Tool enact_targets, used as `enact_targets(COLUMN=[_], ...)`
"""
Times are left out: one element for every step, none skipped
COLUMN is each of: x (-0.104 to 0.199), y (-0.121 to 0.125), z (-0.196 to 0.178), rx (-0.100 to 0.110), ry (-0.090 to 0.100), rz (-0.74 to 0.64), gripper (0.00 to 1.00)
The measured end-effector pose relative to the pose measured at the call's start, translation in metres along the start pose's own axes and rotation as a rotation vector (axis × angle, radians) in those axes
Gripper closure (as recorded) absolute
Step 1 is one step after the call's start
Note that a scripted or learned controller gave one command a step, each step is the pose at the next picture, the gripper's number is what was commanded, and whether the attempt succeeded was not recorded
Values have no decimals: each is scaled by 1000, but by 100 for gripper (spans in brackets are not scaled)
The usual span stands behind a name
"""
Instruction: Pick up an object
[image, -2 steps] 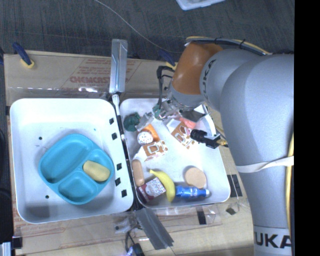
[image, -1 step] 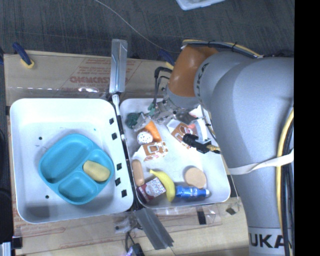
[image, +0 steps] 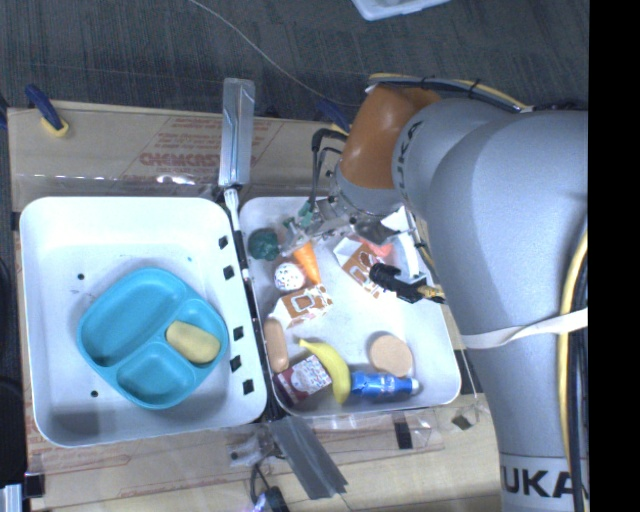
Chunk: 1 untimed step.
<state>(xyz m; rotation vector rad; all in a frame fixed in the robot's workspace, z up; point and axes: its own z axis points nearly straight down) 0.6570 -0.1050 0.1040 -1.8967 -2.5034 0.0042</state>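
My gripper (image: 304, 224) hangs low over the far end of the right bin (image: 432, 312), below the arm's orange band. It sits just above an orange carrot (image: 306, 262) and right of a dark teal ball (image: 263, 243). A white speckled ball (image: 287, 276) lies beside the carrot. A small printed box (image: 305, 303) rests nearer the middle. I see nothing clearly held in the gripper.
The right bin also holds a sausage (image: 275, 343), a banana (image: 332, 366), a red can (image: 308, 377), a blue bottle (image: 384, 384), a round bun (image: 390, 354) and a printed packet (image: 360, 267). The left bin (image: 60, 230) holds a blue divided plate (image: 115, 325) with a yellow lump (image: 193, 341).
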Motion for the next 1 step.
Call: enact_targets(x=[66], y=[21], z=[-93], rx=[-11], ry=[0], rz=[65], gripper=[100])
